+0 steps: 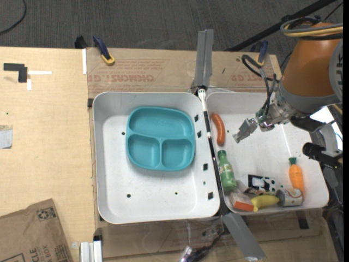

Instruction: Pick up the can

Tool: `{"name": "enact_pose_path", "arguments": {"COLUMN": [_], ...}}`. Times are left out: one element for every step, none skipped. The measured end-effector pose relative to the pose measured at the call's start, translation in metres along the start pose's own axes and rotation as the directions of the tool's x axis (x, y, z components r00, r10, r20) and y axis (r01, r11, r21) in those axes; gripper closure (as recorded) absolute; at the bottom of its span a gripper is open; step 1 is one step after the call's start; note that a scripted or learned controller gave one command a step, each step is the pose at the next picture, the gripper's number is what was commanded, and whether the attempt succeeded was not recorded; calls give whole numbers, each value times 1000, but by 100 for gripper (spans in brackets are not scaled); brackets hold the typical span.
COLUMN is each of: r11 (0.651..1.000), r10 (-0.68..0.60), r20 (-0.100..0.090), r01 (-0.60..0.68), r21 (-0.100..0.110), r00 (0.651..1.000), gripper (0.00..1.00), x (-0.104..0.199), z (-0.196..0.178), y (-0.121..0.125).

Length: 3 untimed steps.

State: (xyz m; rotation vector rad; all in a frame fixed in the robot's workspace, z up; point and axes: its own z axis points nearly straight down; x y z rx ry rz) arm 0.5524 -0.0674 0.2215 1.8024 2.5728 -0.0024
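Note:
The can (pixel 293 197), silvery and lying on its side, rests in the front right corner of the right bin (pixel 272 149), wedged between a yellow banana (pixel 265 201) and an orange carrot (pixel 295 176). My gripper (pixel 246 130) hangs over the back middle of that bin, well up and to the left of the can and apart from it. Nothing shows in the gripper. The grey arm with its orange band (pixel 311 64) comes in from the right.
Also in the right bin are a red-orange sausage (pixel 218 129) near the divider, a green bottle (pixel 226 171), and a black-and-white box (pixel 262 183). A teal divided plate (pixel 161 138) lies in the left bin (pixel 109 162). Blue clamps sit at the bench's back.

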Motion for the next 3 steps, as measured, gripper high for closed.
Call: {"name": "enact_pose_path", "arguments": {"r11": [1000, 998, 997], "r10": [8, 70, 72], "r20": [0, -1, 0], "r01": [-8, -70, -72], "r21": [-1, 1, 0], "r00": [1000, 998, 997], "gripper": [0, 0, 100], "x": [34, -14, -15], "z": [-44, 43, 34], "y": [-2, -63, -62]}}
